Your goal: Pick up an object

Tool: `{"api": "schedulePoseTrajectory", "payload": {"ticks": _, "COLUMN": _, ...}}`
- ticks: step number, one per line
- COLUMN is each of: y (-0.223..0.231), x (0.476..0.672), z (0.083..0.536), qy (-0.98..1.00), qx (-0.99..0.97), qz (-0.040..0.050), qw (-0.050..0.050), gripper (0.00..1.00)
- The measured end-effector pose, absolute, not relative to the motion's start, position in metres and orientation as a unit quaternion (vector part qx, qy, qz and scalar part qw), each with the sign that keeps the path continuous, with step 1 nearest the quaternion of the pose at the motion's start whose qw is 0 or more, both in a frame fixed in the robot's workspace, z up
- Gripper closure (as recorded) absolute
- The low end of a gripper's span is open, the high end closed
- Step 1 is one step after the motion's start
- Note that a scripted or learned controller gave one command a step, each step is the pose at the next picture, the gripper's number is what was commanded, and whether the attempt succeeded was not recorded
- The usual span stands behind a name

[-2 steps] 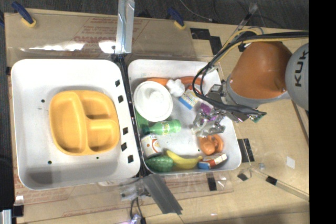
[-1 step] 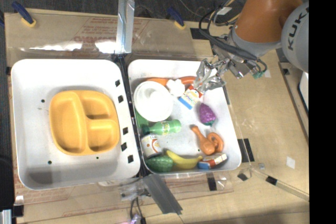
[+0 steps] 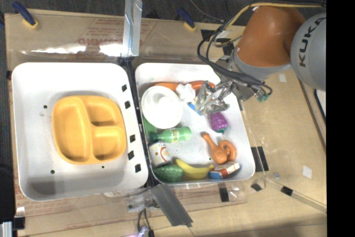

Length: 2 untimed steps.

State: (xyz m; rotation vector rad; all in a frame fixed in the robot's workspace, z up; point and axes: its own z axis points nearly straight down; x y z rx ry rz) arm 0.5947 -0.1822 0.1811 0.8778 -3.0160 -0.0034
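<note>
My gripper [image 3: 209, 100] hangs low in the right bin [image 3: 239, 119], near its back right part, with its metal fingers spread over the bin floor. Nothing shows between them. A purple grape bunch [image 3: 218, 121] lies just below the fingers. A white bowl [image 3: 161, 107] sits to the left of the gripper. An orange carrot-like piece [image 3: 169, 86] and a red-orange item [image 3: 197, 85] lie behind it. Nearer the front lie a green bottle [image 3: 172, 135], an orange toy [image 3: 220, 149], a yellow banana [image 3: 191, 169] and a dark green vegetable [image 3: 168, 173].
The left bin [image 3: 28, 86] holds a yellow divided plate [image 3: 89, 129]. A small can [image 3: 158, 152] and a red, white and blue block [image 3: 226, 171] lie at the right bin's front. The arm's orange band [image 3: 269, 36] looms over the bench's back right corner.
</note>
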Motion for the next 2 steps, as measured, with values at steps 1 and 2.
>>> {"api": "schedulePoseTrajectory", "payload": {"ticks": 1, "y": -0.16, "x": 0.645, "z": 0.271, "qy": -0.961, "qx": 0.277, "qz": 0.0026, "qw": -0.005, "gripper": 1.0}}
{"api": "schedulePoseTrajectory", "payload": {"ticks": 2, "y": -0.195, "x": 0.571, "z": 0.154, "qy": -0.842, "qx": 0.539, "qz": -0.0024, "qw": 0.002, "gripper": 1.0}}
